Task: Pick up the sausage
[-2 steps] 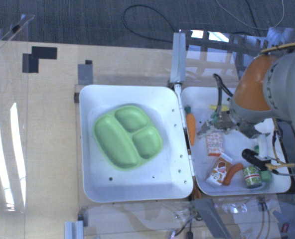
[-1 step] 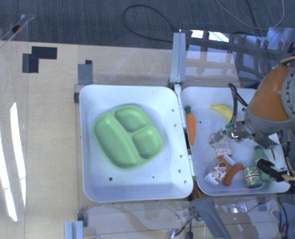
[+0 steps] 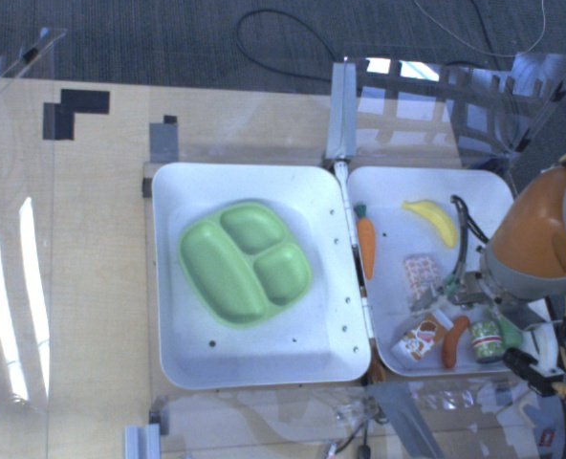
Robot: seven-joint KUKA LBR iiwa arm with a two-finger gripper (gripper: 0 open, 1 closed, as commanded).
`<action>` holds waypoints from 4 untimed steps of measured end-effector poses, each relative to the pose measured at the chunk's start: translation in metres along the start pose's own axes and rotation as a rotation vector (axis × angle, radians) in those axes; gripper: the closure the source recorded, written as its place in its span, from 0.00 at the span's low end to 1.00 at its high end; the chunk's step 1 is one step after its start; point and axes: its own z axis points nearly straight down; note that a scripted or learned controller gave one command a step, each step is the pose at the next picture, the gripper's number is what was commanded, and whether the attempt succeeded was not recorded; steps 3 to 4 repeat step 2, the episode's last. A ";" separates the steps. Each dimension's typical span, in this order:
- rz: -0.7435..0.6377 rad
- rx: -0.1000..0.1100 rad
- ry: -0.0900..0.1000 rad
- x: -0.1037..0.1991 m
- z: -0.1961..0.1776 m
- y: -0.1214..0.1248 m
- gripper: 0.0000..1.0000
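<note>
Green and glossy, a three-compartment plate (image 3: 245, 262) fills the left bin (image 3: 173, 352). In the right bin (image 3: 388, 187) lie a slim carrot (image 3: 365, 245) by the left wall, a curved yellow banana (image 3: 432, 221) farther back, a pink packet (image 3: 420, 272), and the reddish, rounded sausage (image 3: 452, 340) near the front, between a small carton (image 3: 419, 338) and a green can (image 3: 486, 340). The gripper (image 3: 452, 293) hangs just behind the sausage; I cannot tell how the jaws stand.

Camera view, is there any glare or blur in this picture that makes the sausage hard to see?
Camera view: the sausage is sharp and evenly lit; bright window reflections streak the bench at left and glare off the metal frame above the right bin, away from it.
</note>
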 end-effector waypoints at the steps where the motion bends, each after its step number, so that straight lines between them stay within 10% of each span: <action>1: -0.002 -0.009 -0.001 0.001 -0.012 0.004 1.00; 2: -0.002 -0.009 -0.001 0.001 -0.012 0.004 0.00; 4: -0.002 -0.009 -0.001 0.001 -0.012 0.004 0.00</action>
